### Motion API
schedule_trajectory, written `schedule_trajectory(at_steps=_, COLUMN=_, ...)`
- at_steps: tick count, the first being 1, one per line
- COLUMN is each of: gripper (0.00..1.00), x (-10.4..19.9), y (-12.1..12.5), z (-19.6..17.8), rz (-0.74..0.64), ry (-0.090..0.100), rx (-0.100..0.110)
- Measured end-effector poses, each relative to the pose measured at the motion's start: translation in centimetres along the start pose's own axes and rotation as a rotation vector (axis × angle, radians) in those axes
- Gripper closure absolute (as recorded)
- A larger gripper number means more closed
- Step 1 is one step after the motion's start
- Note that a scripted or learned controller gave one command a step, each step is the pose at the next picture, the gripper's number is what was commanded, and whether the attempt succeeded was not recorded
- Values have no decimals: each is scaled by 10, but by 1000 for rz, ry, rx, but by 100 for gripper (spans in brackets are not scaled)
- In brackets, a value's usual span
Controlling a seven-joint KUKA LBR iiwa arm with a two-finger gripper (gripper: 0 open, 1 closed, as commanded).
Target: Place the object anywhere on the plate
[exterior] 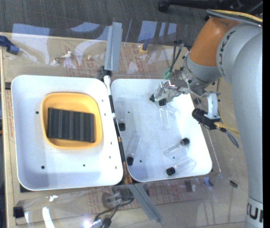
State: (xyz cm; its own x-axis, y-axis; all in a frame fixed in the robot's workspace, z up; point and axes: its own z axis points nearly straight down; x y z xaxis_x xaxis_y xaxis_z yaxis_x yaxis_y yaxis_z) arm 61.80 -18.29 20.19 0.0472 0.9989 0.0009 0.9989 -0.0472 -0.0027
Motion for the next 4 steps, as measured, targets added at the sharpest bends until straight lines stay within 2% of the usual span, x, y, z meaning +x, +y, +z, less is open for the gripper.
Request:
schedule_trajectory(at_steps=1, gripper=100, x=43, y=-31, z=4, rz=-186, ry=0, rx=2)
schedule_trajectory(at_steps=2, gripper=100, x=102, y=-46, z=-18, rz=-259, ry=0, rx=2)
schedule_trajectory(at_steps=3, gripper=100, x=158, y=-48, z=-19, rz=-358, ry=0, rx=5)
schedule_trajectory(at_steps=4, gripper=0, x=157, y=-48, z=-19, rz=-356, ry=0, rx=5)
